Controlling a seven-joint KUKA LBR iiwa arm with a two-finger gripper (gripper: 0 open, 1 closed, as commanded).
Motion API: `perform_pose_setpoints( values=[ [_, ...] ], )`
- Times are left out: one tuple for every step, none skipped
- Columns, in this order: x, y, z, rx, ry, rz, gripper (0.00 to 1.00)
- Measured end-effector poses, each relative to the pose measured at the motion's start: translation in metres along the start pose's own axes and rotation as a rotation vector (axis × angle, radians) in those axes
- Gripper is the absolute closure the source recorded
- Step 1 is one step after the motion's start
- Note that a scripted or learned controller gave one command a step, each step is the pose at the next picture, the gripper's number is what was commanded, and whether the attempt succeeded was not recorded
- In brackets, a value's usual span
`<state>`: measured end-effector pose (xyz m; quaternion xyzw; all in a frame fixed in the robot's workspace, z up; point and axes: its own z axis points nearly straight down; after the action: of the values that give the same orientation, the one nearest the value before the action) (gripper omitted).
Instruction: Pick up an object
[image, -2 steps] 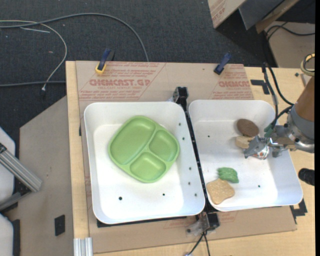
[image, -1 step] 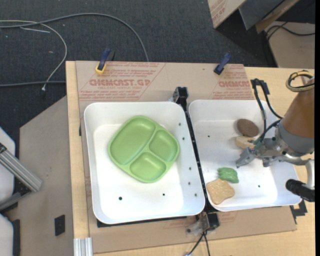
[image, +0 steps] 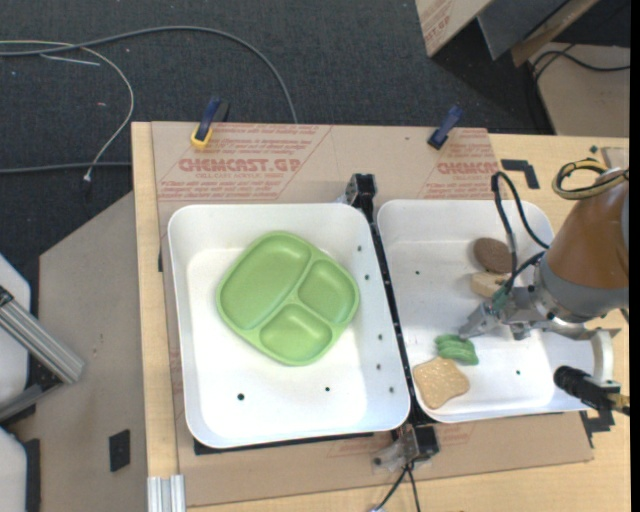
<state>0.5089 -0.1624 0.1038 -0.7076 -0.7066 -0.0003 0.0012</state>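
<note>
My gripper (image: 481, 322) is low in the right bin (image: 420, 240), at the end of the grey arm with the orange band (image: 592, 238). Just below and left of it lies a small green object (image: 457, 349), close to the tip; I cannot tell whether they touch. A tan, toast-like piece (image: 440, 382) rests near the bin's front edge. Behind the gripper sit a brown rounded object (image: 491, 253) and a small pale tan piece (image: 486, 284), partly hidden by the arm's cable.
The left bin (image: 200, 300) holds a green three-compartment plate (image: 288, 296). A black divider (image: 385, 300) runs between the bins. Blue clamps (image: 207, 122) (image: 445, 127) hold the cardboard bench at the back. Black cable (image: 510, 215) loops over the right bin.
</note>
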Motion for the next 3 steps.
perform_pose_setpoints(
  values=[
    [0.000,0.001,-0.012,-0.003,-0.001,-0.001,1.00],
    [-0.005,0.006,-0.074,-0.007,-0.004,-0.002,1.00],
    [0.000,0.008,-0.119,-0.007,-0.004,-0.003,1.00]
  ],
)
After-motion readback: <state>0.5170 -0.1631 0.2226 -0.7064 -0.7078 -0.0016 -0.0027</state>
